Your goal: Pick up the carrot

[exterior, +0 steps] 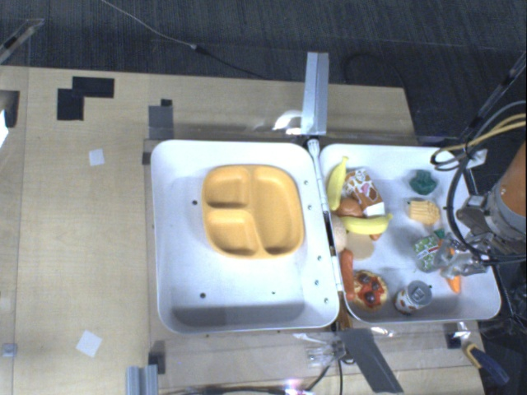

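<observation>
Orange carrot lies just beneath my fingers, grip state I cannot tell; neighbouring clutter could spoil my grasp.

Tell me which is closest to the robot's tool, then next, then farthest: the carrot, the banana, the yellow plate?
From the tool:
1. Carrot, right beside it in the right bin.
2. Banana, across that bin by the divider.
3. Yellow plate, in the left bin.

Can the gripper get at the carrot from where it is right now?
Probably yes. The gripper hangs just above the carrot near the right bin's right edge, with only a crumpled wrapper close beside it.
</observation>
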